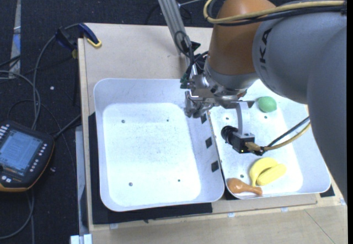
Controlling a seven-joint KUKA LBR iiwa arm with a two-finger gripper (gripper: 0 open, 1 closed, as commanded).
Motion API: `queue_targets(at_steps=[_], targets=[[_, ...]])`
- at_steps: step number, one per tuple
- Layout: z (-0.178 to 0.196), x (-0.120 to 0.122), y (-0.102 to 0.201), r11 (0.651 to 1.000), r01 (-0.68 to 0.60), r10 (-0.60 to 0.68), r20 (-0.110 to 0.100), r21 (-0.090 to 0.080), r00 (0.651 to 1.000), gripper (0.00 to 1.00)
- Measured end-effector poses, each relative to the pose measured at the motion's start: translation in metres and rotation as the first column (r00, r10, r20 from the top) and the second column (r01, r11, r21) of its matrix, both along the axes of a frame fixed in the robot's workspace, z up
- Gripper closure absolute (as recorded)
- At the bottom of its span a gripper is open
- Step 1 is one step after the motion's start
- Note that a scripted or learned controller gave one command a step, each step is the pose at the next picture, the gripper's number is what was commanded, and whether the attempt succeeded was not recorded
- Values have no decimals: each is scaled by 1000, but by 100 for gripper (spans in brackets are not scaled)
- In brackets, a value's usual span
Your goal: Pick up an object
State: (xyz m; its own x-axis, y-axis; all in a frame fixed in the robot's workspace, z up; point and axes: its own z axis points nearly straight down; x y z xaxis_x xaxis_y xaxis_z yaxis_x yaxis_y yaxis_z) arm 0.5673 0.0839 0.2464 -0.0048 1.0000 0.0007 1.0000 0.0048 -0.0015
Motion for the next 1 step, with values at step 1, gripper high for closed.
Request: queue_targets(at_steps=[1], targets=[[1,1,-3,1000,4,-4,1,-1,1000,0]])
